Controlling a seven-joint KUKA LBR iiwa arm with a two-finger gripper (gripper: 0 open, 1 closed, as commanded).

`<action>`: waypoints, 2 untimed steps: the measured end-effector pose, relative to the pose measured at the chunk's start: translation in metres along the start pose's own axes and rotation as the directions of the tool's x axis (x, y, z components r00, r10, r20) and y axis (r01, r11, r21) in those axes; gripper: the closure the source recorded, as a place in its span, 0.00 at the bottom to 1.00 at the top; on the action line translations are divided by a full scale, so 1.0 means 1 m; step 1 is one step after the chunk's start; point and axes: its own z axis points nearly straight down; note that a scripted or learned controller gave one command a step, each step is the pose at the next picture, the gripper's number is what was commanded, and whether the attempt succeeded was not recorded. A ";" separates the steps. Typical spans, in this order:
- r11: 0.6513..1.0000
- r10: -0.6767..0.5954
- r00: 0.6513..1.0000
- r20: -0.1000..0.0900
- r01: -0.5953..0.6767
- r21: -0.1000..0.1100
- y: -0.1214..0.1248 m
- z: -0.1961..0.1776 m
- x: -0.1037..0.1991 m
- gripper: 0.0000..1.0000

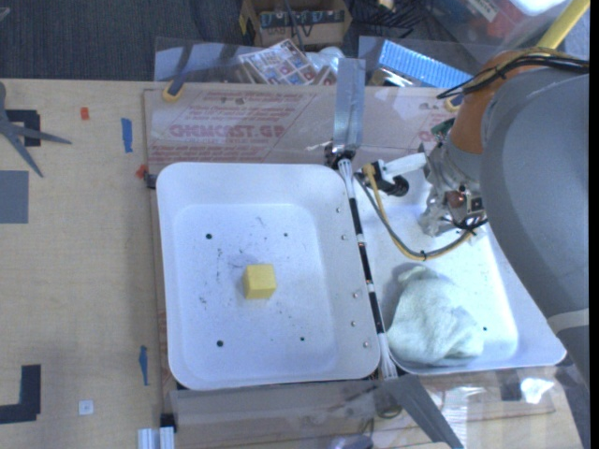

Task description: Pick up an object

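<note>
Squarely mid-bin (187, 204) sits a small yellow cube (260, 282).

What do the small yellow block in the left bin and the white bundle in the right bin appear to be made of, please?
The yellow block looks like foam or matte plastic: flat, even colour, squared edges, no shine; which of the two is unclear. The white bundle looks like soft cloth, perhaps terry towel: crumpled folds, fuzzy surface, no fixed shape.
</note>
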 end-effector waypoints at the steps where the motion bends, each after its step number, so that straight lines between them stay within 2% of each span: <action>1: 1.000 -0.024 1.000 0.001 0.024 -0.001 0.018 -0.001 -0.107 1.00; 2: 1.000 -0.006 1.000 0.006 0.006 0.002 -0.075 -0.096 -0.057 1.00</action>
